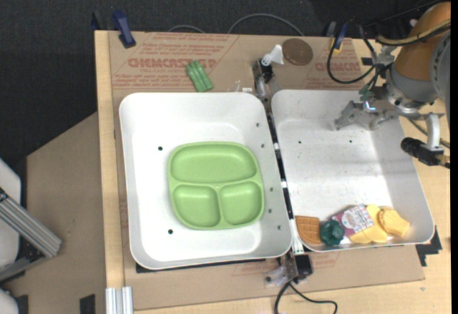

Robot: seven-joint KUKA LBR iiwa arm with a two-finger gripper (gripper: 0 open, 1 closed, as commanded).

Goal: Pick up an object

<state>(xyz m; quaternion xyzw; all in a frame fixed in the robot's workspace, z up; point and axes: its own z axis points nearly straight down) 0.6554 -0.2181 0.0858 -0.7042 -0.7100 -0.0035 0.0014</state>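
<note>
The gripper (pixel 356 114) hangs over the right bin's (pixel 315 162) far end — fingers spread, holding nothing — toys (pixel 358 224) heaped at the near edge.

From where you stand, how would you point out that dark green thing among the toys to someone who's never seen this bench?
Find the right-hand white bin, the one without the green divided plate. Along its near edge lies a small cluster of toys. The dark green piece sits between the tan waffle-like piece in the corner and the pink-and-white packet; it is the only dark, teal-green item among yellow and tan neighbours.
</note>
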